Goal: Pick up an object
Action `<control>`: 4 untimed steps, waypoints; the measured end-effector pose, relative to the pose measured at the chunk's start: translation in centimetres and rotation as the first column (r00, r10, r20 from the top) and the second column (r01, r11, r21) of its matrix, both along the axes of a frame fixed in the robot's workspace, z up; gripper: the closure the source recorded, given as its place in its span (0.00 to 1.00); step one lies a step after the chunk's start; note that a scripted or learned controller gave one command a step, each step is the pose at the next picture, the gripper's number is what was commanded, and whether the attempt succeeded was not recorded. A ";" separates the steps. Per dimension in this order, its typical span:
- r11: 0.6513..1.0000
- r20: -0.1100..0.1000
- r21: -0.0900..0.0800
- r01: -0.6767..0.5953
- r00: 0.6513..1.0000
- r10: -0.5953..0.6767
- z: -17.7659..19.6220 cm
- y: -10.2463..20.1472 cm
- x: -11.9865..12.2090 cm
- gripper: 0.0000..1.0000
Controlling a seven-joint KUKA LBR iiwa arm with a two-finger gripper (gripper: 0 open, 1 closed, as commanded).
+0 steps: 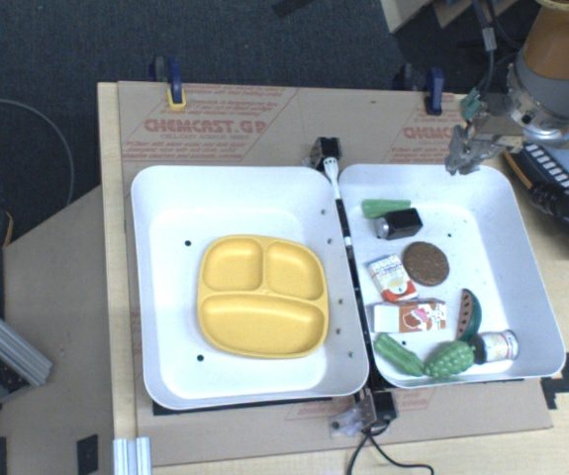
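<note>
Two shallow white bins sit side by side: the left bin (155, 265) holds a yellow divided plastic tray (262, 297), the right bin (526, 236) a loose scatter of small objects (426, 263) for picking. The gripper (461, 162) hovers above its far rim, apparently carrying nothing; finger spread unclear

Just one fixed cam up high, angled down at both white bins (155, 295), whole bench (264, 117) in frame.
</note>
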State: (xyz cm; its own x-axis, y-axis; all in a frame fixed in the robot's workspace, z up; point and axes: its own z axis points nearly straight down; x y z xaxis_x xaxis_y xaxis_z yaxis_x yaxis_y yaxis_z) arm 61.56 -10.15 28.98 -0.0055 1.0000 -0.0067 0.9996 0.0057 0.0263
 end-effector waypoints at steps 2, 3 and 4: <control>1.000 0.007 -0.003 -0.002 1.000 0.002 2.1 0.0 0.1 1.00; 1.000 0.010 -0.004 -0.004 1.000 0.004 3.2 0.0 0.2 1.00; 1.000 0.014 -0.005 -0.005 1.000 0.005 4.2 0.1 0.3 1.00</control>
State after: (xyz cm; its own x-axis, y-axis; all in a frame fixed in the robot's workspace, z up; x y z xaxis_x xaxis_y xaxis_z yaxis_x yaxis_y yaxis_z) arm 61.84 -10.09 33.20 -0.0102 0.9999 -0.0121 0.9991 0.0107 0.0401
